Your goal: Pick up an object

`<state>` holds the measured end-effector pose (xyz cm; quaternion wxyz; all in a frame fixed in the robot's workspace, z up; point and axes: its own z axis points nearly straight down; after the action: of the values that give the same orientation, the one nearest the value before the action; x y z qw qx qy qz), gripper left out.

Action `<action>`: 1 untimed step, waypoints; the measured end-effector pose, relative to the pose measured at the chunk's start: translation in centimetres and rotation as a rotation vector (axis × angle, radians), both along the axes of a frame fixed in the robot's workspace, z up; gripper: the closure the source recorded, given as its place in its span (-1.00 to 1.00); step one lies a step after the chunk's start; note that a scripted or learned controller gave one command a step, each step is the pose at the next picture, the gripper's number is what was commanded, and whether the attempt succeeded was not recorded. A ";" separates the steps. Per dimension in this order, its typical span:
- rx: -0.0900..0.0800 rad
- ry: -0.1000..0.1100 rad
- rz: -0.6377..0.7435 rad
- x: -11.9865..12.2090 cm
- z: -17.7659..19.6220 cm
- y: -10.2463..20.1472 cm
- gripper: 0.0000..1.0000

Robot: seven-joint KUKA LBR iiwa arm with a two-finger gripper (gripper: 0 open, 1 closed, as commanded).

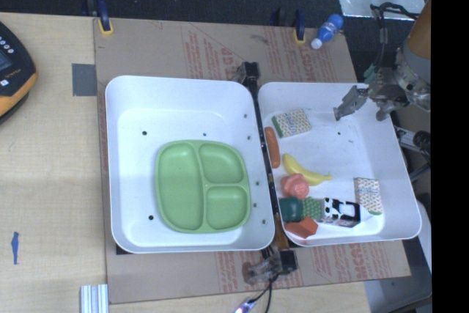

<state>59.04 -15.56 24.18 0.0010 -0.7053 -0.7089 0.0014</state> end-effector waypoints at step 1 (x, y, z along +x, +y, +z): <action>0.000 0.002 0.001 0.9 -11.3 4.7 -1.00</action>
<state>59.98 -10.89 12.92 0.0016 -0.7050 -0.7092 0.0022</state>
